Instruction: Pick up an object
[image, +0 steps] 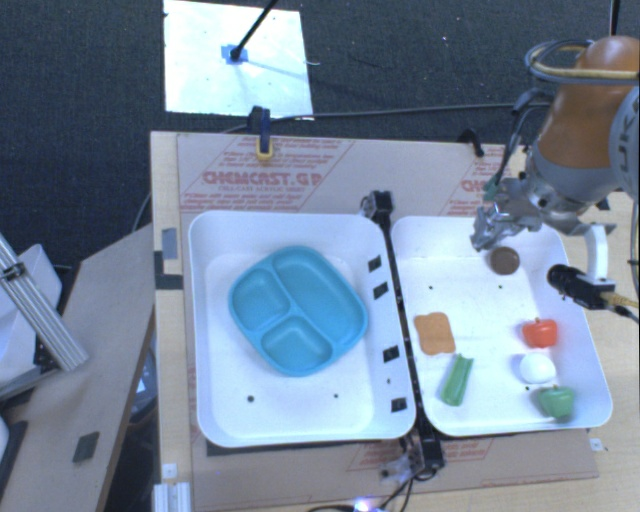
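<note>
Left bin (215, 330): a blue divided plate (297, 309) lies at its centre. Right bin (440, 255): an orange-tan flat piece (435, 333) and a green stick (457, 380) near the divider; a brown round object (504, 260) toward the far edge; a red-orange piece (539, 333), a white egg-like object (536, 368) and a green object (555, 402) along the right side. The gripper (490, 232) hangs just beside the brown round object; whether its fingers are parted cannot be told.
</note>
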